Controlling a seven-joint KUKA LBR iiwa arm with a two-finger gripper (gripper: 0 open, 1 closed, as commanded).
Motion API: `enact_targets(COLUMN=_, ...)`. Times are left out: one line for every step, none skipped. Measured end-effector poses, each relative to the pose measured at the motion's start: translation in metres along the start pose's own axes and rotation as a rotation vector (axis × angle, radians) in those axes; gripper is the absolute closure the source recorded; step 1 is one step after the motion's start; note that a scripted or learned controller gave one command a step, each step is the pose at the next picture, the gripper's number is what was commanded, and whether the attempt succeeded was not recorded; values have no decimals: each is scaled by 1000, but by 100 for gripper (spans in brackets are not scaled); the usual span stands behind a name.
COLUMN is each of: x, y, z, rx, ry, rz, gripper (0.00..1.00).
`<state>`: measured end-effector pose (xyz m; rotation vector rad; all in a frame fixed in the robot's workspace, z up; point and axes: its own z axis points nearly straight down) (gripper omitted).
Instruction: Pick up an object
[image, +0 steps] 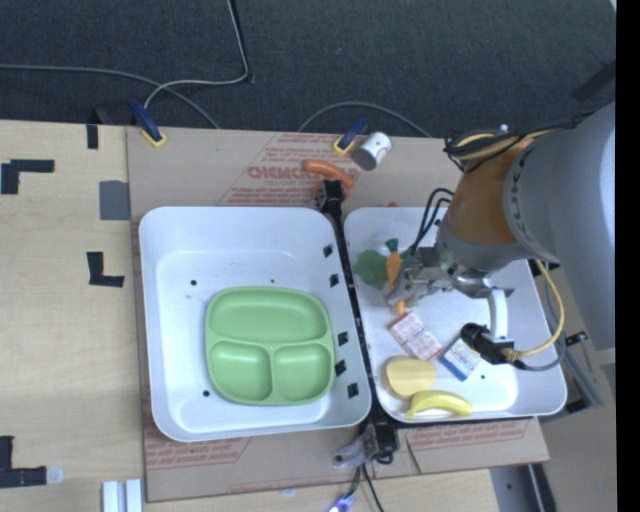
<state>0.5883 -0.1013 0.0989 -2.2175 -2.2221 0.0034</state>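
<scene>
Orange and green, a small carrot (392, 264) lies at the left edge of the right bin (530, 400), close against the wall shared with the left bin (160, 250). The claw (410, 285) is seen low in the right bin, just right of and slightly below the carrot; whether it is wide or narrow cannot be told. The carrot's long axis appears to run roughly up and down the view. A short shift leftward is judged to be needed. A packet (415, 335) lies just below the claw.
</scene>
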Motion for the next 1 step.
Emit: enact_targets(x=51, y=-15, z=-86, rx=-4, ry=1, rz=-1, gripper=100)
